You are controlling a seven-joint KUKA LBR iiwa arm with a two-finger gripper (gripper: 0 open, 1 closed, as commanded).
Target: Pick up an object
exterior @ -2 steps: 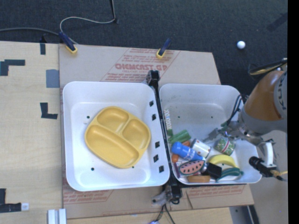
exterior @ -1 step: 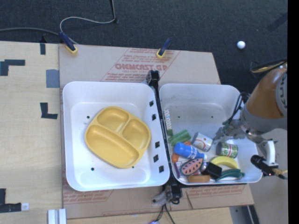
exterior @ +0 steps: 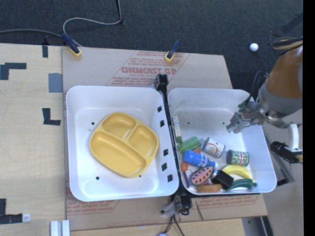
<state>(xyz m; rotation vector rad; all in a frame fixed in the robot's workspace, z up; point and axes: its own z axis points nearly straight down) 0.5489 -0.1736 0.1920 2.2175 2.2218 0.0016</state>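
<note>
my claw [exterior: 234, 125]: over the right bin, near its right wall, above bare white floor in the upper half. it hangs above the pile and touches none of it.
claw state: small and blurred from this angle; i cannot tell how it is set, and i see nothing in it.
my arm [exterior: 284, 82]: comes in from the right edge, grey with the orange band above the wrist.
right bin [exterior: 206, 96]: shallow, white, upper half bare, objects heaped along the lower edge.
objects to pick: all in the lower part of the right bin, below and left of my claw.
green piece [exterior: 190, 144]: against the left wall, near the divider.
white can [exterior: 213, 147]: lies tilted, just right of the green piece, the nearest thing to my claw.
green-banded can [exterior: 238, 157]: right of the white can, apart from it.
blue bottle [exterior: 195, 158]: below the green piece, lying on its side.
banana [exterior: 237, 171]: yellow, at the lower right of the heap.
watermelon slice [exterior: 202, 174]: red with dark seeds, below the blue bottle.
black block [exterior: 224, 180]: between slice and banana.
left bin [exterior: 78, 132]: white, touching the right bin along the middle.
yellow tray [exterior: 124, 143]: divided plate, lying flat in the middle of the left bin.
bench [exterior: 29, 146]: pale wood with cardboard under both bins.
</note>
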